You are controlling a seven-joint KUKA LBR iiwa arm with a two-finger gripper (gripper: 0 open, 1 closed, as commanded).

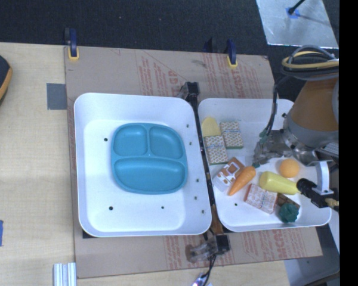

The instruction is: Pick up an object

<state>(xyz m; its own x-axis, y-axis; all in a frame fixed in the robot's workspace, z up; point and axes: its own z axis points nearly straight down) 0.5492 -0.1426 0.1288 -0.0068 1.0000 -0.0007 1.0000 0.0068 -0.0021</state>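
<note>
Nearest the camera, along the front of the right bin [227, 220], lie a dark green object [288, 211] in the corner and a pinkish wrapped block [261, 198] beside it. Just behind them a yellow banana-like piece [278, 183] lies crosswise, with a toy carrot [242, 180] to its left, tilted, touching a small red-and-white item [227, 172]. An orange ball [289, 168] sits behind the yellow piece. Farther back, two patterned blocks [224, 142] and a pale yellow piece [210, 126] lie near the bin's left wall. The gripper [266, 152] hangs over the bin just behind the carrot; whether it is spread or pressed together cannot be told. The left bin [89, 159] holds a blue divided plate [148, 157] at its centre.
</note>
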